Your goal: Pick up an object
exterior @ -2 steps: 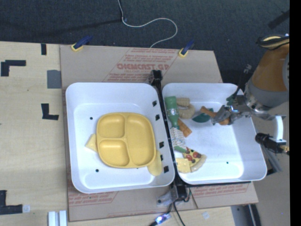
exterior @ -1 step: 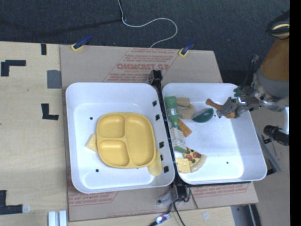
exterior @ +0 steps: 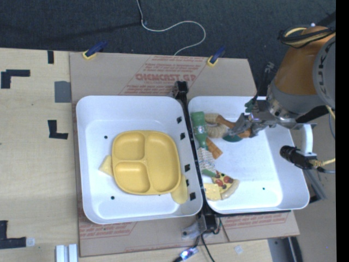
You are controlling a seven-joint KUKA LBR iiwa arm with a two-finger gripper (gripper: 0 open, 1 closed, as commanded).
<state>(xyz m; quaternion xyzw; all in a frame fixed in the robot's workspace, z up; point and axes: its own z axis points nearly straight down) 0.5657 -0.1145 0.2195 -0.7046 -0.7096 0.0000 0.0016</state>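
Observation:
My gripper [exterior: 244, 128] hangs over the upper middle of the right bin [exterior: 272, 198], at the end of the grey arm that reaches in from the right. A small dark teal object [exterior: 232, 138] lies right at its tip, touching or just below it. Just to the left lies a tan brush-like item [exterior: 221, 123]. A green bottle-shaped object [exterior: 198, 125] rests along the bin's left wall. Below it are an orange piece [exterior: 214, 148], a clear wrapper [exterior: 207, 160] and a toy pizza slice [exterior: 221, 184].
The left bin [exterior: 92, 162] holds a yellow divided plate [exterior: 146, 161] on a yellow sheet that pokes out at its corners. A black handle [exterior: 297, 156] on the arm overhangs the right bin's right rim. A cable trails across the dark floor behind the bench.

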